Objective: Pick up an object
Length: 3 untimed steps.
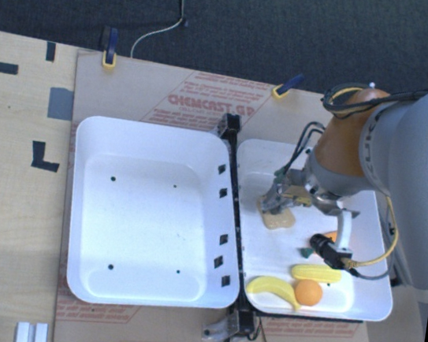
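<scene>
The grey arm (410,164), smooth and rounded with a glossy orange band (341,142) above the wrist, reaches in from the right over the right bin (372,313). Its gripper (277,204) hangs low at the middle of that bin, directly upon or just above a beige lump (281,220), a small, flattish, soft-edged piece of pale tan colour. Whether they touch is not clear, and from this slant one cannot tell how the jaws stand, wide or narrow.

Three more things lie near the bin's front edge, apart from the lump. A yellow banana (269,289) curves along the front wall, smooth and matte like plastic. An orange ball (308,293), round and even, sits against the banana's right end. Just behind the ball lies a short yellow cob (316,274), longish and blunt-ended, set crosswise.

Both bins are shallow trays of smooth white plastic with rounded corners and a rolled rim. The left bin (142,223) has four small dark dots on its floor. A black strip (230,208) with square tabs runs between the two bins.

Under the bins lies a flat brown cardboard sheet (200,107) with red print, held at its far edge by two blue-and-yellow clamps (109,48). The bench (3,198) is pale wood grain with black tape marks.
</scene>
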Available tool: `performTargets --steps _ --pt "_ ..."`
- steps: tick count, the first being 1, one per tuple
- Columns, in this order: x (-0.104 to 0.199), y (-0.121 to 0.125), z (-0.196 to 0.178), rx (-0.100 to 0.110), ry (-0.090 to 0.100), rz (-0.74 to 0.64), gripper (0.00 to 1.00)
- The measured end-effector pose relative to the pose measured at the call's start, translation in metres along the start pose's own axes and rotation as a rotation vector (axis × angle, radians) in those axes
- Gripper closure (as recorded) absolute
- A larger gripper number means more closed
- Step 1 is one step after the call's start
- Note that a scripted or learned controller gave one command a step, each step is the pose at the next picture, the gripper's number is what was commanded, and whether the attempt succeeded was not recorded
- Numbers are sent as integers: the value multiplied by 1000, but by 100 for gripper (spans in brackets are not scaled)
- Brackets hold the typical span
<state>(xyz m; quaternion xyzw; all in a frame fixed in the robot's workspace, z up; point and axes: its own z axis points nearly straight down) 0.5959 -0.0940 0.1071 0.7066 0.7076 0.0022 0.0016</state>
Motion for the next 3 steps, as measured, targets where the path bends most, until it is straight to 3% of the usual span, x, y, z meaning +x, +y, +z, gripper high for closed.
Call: performTargets --steps 3 --pt "1 0 -28 4 1 -1 100"
